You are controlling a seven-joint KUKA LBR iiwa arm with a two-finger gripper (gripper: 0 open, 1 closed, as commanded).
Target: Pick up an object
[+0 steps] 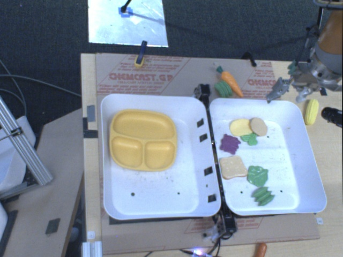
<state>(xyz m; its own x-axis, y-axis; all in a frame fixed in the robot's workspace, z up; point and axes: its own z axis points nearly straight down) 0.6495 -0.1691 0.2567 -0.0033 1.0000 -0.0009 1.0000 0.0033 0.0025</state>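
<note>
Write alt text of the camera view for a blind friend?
A robot gripper hovers above the far edge of the right bin, which holds small toy foods; the left bin holds a yellow divided tray. A toy carrot lies behind the bins.

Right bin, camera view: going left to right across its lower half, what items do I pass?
In the right bin: purple piece → bread slice → green lettuce-like piece. The second green piece overlaps it in left-right position, so I leave it unordered.

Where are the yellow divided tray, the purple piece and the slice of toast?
yellow divided tray (143, 139), camera view, centre ridge.
purple piece (229, 143), camera view, its middle.
slice of toast (233, 167), camera view, top face.
</note>
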